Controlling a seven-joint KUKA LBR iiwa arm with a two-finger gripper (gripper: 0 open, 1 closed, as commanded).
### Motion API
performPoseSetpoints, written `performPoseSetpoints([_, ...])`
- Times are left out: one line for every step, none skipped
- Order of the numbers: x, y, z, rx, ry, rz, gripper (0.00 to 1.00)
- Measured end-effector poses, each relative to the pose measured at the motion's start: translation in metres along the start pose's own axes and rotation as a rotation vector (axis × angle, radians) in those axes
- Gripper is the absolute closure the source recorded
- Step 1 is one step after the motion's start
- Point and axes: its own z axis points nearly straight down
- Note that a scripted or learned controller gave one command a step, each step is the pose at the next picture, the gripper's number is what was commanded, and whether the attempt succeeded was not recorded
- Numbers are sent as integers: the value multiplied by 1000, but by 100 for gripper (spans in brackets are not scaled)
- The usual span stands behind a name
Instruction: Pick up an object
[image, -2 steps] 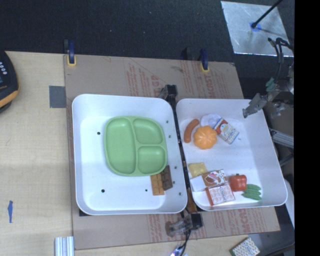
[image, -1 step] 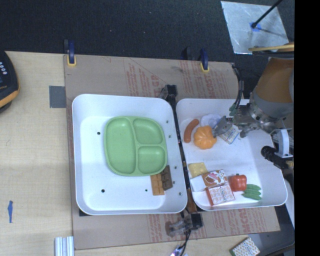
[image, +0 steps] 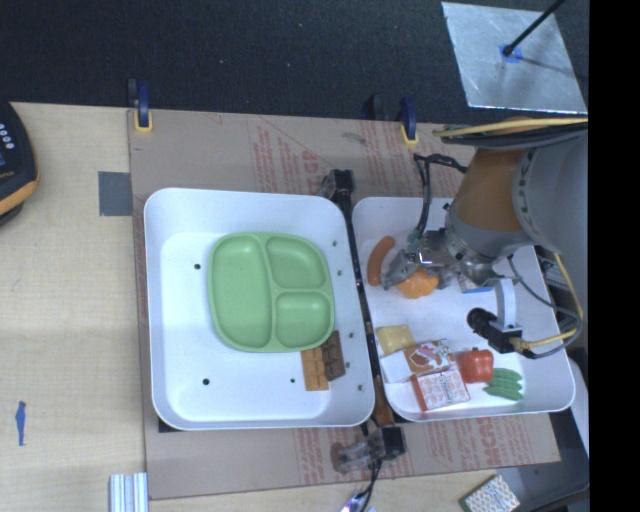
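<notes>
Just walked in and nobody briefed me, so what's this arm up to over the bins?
The robot arm is reaching down into the right bin, with its gripper low over an orange item next to a sausage-shaped toy. Whether it has actually gripped anything can't be told from this angle. More toy food lies nearer the front of that bin: a red tomato, green pods and small packets. The left bin holds a green divided plate and a brown block, untouched.
</notes>
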Motion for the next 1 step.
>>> performPoseSetpoints([-4,0,-15,-3,-3,3,100])
